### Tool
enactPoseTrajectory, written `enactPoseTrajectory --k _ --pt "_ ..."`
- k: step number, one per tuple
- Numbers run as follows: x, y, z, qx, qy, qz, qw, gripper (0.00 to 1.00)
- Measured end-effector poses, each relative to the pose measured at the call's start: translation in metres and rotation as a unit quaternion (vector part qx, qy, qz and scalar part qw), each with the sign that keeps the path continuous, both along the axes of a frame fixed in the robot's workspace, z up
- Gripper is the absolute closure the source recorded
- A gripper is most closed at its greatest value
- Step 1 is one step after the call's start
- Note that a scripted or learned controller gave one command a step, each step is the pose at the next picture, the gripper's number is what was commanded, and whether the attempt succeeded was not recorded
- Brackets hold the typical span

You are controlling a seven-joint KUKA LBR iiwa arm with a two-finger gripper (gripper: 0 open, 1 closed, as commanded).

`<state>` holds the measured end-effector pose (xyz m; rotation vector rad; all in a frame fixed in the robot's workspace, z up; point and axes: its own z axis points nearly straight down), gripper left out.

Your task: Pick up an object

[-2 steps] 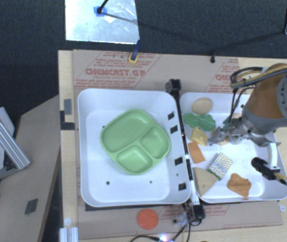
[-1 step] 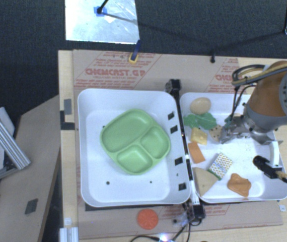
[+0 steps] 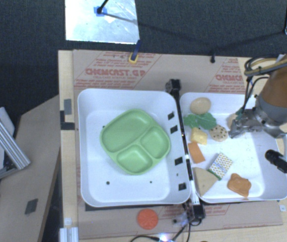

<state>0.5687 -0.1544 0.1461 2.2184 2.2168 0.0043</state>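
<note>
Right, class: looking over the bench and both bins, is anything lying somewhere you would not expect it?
One thing stands out: an orange-red disc lies on the cardboard in front of the left bin, outside both bins. The other small food pieces sit together in the right bin, while the green divided plate rests flat in the left bin.

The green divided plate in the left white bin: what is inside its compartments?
The green divided plate shows three bare compartments, with nothing lying in them. The floor of the left white bin beneath the plate is covered, so it cannot be seen.
</note>
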Motion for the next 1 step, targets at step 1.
enactPoseTrajectory --k 1 --pt "-0.0018 0.0025 0.0636 0.0001 -0.001 0.003 1.0000 1.00"
